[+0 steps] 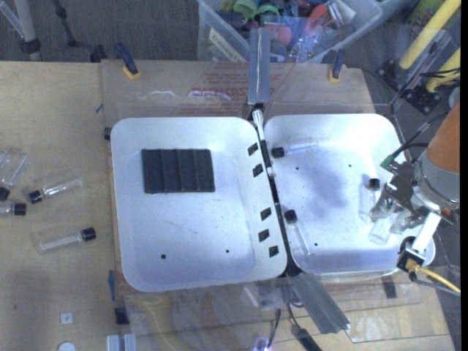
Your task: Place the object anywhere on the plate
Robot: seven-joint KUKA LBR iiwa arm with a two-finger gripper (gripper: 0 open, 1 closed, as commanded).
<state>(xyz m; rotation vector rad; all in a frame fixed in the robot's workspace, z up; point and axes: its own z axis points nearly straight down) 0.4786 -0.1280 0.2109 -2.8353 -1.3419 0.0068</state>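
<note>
Because the hand (395, 209) hangs low at the right edge of the right bin (329, 258), over a clear vial (371, 199), the step under way looks to be the pickup. Whether the hand is apart or clamped on the vial I cannot tell (glare and clear plastic blur together there). To do it well, I judge the grip should cross the vial's body, not its cap, since a smooth round tube is likely to slip or roll. The lift should then clear the divider (267, 189) between the bins before the carry to the black ribbed plate (178, 171), which lies toward the far left corner of the left bin (131, 254). The vial is small and see-through, lying roughly along the bin's right edge, its black cap toward the far edge.
</note>
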